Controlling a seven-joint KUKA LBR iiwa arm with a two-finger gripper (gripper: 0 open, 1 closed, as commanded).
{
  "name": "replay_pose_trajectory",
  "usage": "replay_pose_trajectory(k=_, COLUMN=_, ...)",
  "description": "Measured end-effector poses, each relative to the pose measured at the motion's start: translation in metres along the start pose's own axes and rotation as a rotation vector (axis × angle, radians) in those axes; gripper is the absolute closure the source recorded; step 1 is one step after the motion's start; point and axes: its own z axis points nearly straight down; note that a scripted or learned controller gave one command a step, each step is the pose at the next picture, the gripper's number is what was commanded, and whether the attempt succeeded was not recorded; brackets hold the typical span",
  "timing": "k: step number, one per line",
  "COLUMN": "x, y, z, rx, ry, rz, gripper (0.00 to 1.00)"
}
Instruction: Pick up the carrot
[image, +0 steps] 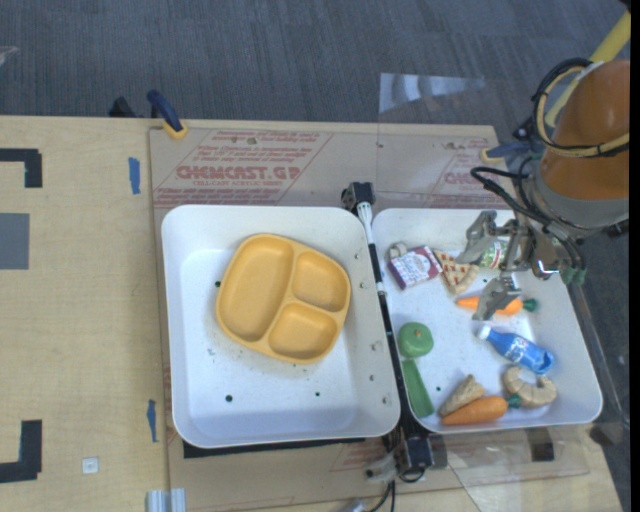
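The carrot (478, 410) is laid near the right bin's (585, 345) front edge, long axis roughly left-right, tip toward the left. The gripper (497, 298) is poised farther back; its jaw state cannot be told.

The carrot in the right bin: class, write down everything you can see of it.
The carrot is a small orange toy with a smooth, plastic-looking surface, tapering to a point at the picture's left. It lies flat, nearly level across the view, near the front wall of the right bin. A tan wedge touches its upper side and a round beige piece sits against its thick end. The gripper is apart from it, farther back in the bin.
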Motion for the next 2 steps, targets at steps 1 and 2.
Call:
replay_pose_trajectory(k=1, x=-0.036, y=-0.043, z=0.093, rx=-0.002, ry=0.012, rz=-0.003, gripper=0.0)
replay_pose_trajectory(k=2, x=-0.055, y=-0.072, z=0.129, rx=0.003, ry=-0.015, rz=0.0, gripper=0.0)
